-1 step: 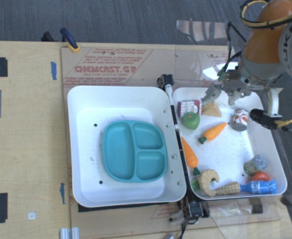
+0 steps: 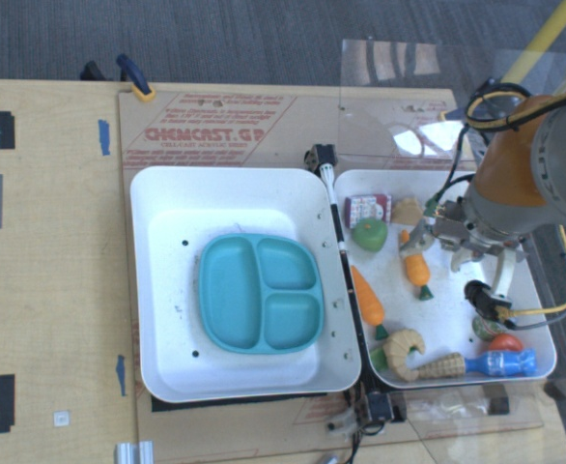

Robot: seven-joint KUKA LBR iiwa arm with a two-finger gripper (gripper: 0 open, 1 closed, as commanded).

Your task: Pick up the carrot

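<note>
1. The gripper (image 2: 420,243) hangs over the right bin (image 2: 544,356), at three o'clock from the teal tray (image 2: 260,291); whether it is apart or together, I cannot tell.
2. One carrot (image 2: 417,271) lies just below it at six o'clock; another carrot (image 2: 366,298) rests along the bin's nine o'clock wall.

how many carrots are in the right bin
2. One carrot lies along the right bin's left wall, by the divider. A smaller carrot lies mid-bin, just under the claw. The arm covers part of the bin, so more could be hidden.
</note>
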